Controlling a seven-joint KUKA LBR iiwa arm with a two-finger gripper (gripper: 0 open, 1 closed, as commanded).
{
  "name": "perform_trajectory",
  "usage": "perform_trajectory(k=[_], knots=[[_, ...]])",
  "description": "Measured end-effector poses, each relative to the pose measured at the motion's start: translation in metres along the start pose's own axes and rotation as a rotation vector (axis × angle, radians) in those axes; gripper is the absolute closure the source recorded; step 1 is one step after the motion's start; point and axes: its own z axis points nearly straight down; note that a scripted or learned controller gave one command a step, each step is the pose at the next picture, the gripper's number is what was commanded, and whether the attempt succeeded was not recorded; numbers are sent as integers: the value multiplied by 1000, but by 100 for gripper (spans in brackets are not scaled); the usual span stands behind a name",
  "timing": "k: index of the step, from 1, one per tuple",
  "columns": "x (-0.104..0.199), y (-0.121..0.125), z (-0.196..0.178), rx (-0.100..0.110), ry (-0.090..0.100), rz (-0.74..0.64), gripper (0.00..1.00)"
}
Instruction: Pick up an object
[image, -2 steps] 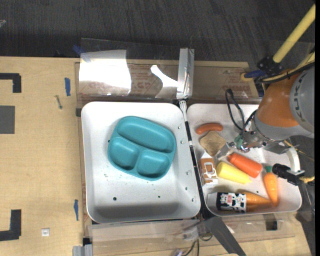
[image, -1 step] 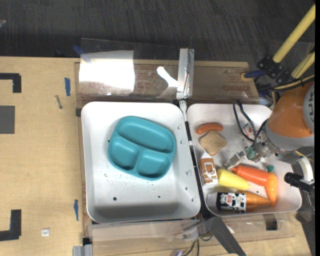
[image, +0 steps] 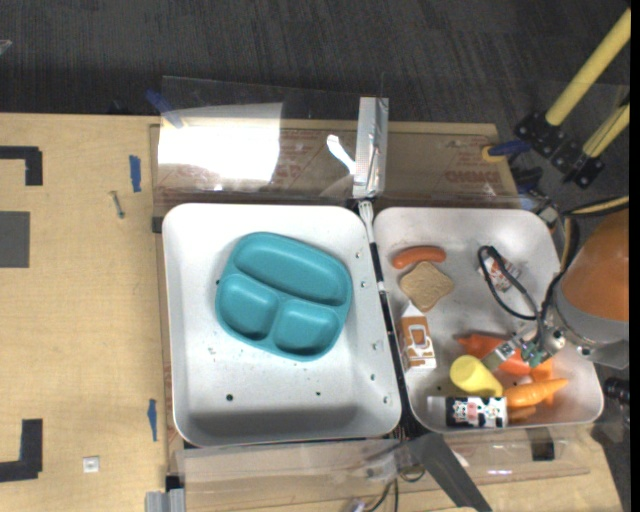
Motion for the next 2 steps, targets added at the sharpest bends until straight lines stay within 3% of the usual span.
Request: perform_trajectory(k=[1, 2], knots=[[-90, 62, -69, 7, 10, -80, 0], [-69, 29, -4, 9, 14, -122, 0]])
